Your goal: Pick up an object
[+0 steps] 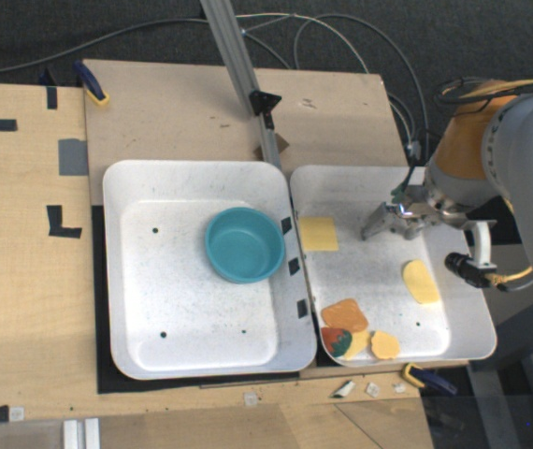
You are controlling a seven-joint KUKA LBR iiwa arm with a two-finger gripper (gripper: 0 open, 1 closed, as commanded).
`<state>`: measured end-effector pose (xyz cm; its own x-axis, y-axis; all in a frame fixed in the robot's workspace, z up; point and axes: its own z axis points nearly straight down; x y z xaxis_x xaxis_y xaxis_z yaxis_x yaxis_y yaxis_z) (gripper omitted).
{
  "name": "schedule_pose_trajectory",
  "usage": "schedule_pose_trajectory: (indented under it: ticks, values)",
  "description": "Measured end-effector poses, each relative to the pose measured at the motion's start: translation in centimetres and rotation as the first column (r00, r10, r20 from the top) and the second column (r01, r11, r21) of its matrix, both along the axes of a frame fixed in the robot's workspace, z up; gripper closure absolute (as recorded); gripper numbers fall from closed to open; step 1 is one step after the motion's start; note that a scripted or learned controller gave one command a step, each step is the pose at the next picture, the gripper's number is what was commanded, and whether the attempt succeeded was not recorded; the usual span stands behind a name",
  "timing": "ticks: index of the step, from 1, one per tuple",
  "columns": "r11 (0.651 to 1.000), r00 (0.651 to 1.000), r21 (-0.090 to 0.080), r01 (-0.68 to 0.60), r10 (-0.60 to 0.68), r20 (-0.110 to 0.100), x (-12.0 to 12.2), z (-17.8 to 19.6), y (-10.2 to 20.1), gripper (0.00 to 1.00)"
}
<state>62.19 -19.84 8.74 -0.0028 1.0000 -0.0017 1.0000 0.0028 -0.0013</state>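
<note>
one teal bowl (244, 243), four yellow-orange pieces

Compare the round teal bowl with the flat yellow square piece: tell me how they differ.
The round teal bowl is deep and hollow; the flat yellow square piece lies flat. The bowl looks much larger than the square. The bowl sits in the left white bin, the square in the right white bin, near its left wall. Neither is touched by the gripper.
</note>
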Motion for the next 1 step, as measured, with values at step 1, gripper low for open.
schedule_pose_trajectory:
  ticks: [1]
  values:
    - [1.0,1.0,0.0,-0.001,0.001,0.001,0.04,1.18,0.07,1.0]
